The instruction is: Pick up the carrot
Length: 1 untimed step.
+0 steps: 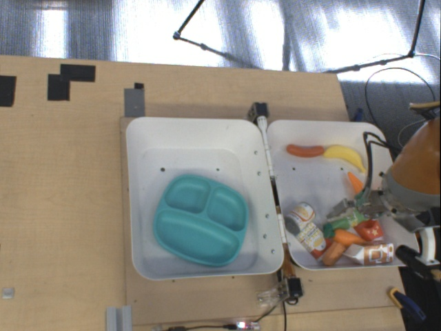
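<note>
A: What sits in each shallow white bin?
B: The left bin [138, 185] holds a teal divided plastic plate [200, 218]. The right bin [313, 133] has a red sausage [304, 150] and yellow banana [346, 156] at twelve o'clock.
A: And the orange carrot [349, 238]?
B: At five o'clock, among crowded toys near the rim. The tool [360, 204] hovers just above; its opening I cannot tell.

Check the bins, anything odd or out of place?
Nothing damaged or spilled. Toy food is heaped in the right bin's lower corner under the gripper, carrot among it. The teal plate sits askew in the left bin.
</note>
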Tool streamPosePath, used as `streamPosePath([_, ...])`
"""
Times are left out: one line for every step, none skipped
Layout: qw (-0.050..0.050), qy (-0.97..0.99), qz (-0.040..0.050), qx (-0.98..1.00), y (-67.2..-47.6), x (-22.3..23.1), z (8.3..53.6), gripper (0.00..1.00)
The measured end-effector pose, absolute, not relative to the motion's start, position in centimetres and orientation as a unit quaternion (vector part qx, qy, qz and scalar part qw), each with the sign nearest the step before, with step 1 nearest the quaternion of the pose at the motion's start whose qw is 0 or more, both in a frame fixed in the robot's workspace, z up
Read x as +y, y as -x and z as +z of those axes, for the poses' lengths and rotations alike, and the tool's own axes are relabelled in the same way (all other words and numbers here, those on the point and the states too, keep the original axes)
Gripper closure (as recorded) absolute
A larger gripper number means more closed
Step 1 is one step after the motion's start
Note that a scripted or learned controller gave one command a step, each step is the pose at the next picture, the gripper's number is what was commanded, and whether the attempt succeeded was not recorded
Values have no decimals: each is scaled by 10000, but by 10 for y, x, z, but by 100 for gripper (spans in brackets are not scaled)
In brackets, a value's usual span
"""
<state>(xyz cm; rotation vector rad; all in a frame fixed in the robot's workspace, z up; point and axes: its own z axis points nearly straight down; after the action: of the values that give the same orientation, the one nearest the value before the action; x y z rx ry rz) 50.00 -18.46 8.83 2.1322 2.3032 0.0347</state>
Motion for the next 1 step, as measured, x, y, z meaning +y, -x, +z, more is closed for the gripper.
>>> streamPosePath([-98,-6575,83,7534,-559,-188,88,0])
